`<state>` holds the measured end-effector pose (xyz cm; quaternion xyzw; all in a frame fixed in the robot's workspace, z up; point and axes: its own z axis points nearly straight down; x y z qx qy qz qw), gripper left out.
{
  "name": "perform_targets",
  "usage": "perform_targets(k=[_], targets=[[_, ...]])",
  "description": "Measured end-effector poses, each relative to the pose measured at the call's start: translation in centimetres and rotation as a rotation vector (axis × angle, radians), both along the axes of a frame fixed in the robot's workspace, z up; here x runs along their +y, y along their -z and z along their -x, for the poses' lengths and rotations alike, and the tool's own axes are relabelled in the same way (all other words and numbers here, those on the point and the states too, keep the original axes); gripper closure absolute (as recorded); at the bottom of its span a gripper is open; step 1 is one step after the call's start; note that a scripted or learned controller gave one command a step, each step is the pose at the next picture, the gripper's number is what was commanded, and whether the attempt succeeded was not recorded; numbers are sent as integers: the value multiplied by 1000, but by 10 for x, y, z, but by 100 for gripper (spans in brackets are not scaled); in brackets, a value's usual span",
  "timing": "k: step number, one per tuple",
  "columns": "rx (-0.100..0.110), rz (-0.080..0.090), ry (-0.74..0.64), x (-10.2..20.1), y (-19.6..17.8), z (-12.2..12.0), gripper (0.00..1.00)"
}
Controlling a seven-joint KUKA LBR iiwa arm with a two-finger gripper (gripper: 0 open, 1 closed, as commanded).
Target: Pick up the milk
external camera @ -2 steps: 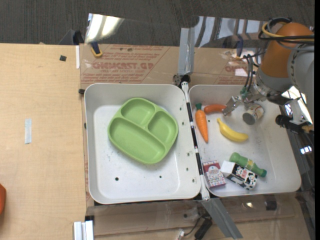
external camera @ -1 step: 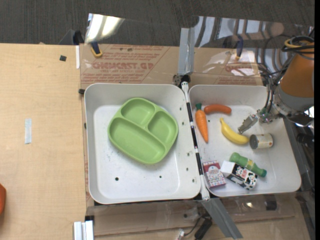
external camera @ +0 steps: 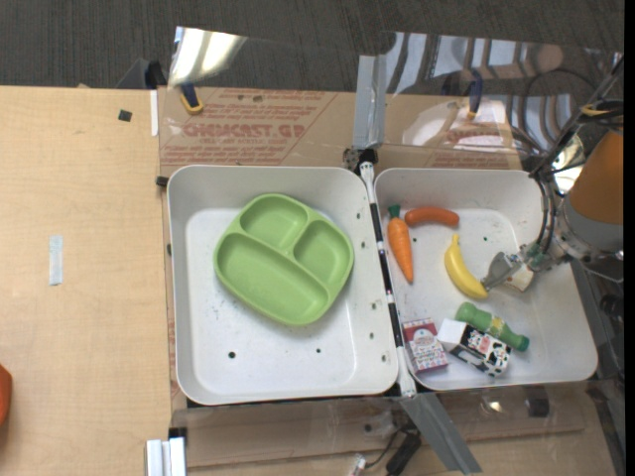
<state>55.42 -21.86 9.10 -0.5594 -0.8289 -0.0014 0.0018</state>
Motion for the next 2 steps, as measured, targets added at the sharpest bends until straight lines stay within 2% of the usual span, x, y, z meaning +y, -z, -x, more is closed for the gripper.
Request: perform_targets(k=[1, 2], targets=[[-2, 1, 7, 0, 0, -35, 0], [-2, 1, 25, 1, 0, -12, 0]])
